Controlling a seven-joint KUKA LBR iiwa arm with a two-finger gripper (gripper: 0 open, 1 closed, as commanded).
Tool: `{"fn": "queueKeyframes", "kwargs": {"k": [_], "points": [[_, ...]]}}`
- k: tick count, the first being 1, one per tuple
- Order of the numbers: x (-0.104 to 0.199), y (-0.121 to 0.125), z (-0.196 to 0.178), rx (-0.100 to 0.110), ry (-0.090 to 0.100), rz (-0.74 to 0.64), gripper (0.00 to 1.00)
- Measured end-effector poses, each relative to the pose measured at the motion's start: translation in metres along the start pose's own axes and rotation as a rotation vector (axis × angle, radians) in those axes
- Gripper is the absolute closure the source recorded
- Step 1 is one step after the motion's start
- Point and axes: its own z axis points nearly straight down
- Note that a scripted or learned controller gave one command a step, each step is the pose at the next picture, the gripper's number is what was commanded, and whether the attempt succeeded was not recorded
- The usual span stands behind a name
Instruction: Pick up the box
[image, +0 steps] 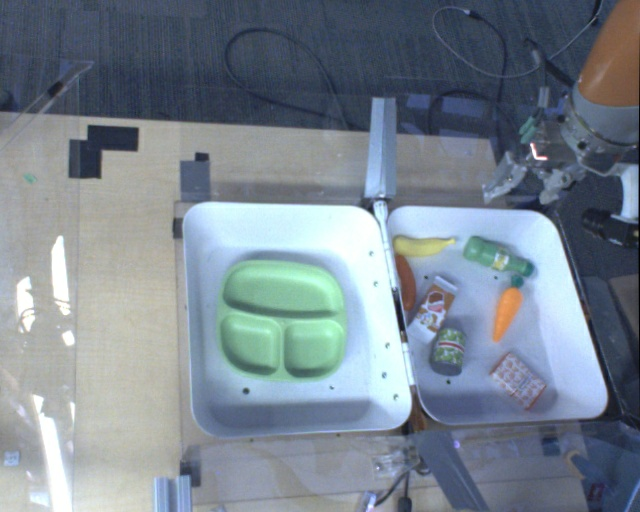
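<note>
Right white bin (570, 300) on surface: we find small red-and-white box (433, 306) at its left side, long axis tilted toward the far-right. Tool (530, 178) hangs beyond bin's far rim, box down-left of it. Fingers spread, grasping nothing.

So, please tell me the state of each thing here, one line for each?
Claw: above the right bin's far rim, holding nothing.
Box: lying in the right bin, untouched.
Banana: lying flat near the far wall.
Bottle: on its side.
Carrot: lying flat.
Can: upright.
Packet: lying flat.
Tray: flat in the left bin, right side up.
</note>
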Motion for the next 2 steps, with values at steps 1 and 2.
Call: {"fn": "queueKeyframes", "kwargs": {"k": [1, 2], "points": [[-0.019, 0.0, 0.036, -0.001, 0.0, -0.2, 0.0], [0.005, -0.078, 0.163, 0.002, 0.002, -0.167, 0.0]]}}
